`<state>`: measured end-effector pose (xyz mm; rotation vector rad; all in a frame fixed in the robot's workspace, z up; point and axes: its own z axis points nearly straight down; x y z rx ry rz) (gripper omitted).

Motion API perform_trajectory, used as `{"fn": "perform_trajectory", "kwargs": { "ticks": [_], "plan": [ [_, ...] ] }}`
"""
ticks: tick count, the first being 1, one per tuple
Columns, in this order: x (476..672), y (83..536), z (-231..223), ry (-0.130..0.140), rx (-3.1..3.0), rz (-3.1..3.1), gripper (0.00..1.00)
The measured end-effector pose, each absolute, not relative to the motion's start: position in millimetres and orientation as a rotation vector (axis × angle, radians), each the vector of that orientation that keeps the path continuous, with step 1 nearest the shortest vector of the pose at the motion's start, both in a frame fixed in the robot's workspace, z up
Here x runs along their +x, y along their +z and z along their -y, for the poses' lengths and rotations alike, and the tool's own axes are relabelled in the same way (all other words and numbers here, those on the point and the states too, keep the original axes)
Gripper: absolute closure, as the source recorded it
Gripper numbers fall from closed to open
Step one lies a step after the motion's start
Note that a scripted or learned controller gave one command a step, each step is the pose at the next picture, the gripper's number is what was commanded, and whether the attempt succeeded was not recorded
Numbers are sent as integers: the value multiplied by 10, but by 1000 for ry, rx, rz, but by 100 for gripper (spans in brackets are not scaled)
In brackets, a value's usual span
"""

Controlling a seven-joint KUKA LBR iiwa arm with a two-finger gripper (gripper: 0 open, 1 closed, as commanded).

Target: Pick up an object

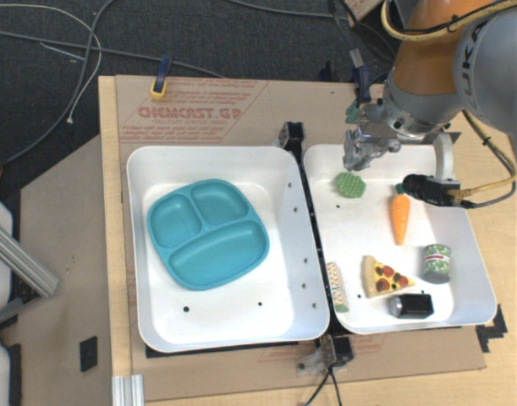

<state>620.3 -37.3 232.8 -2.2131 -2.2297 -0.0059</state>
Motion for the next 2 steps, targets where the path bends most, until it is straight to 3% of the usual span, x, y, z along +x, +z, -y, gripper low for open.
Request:
{"fn": "perform_trajectory", "kwargs": {
  "ticks": [2],
  "plan": [
    [6265, 2353, -614, -4, -2214, 2228, 100]
  ]
}}
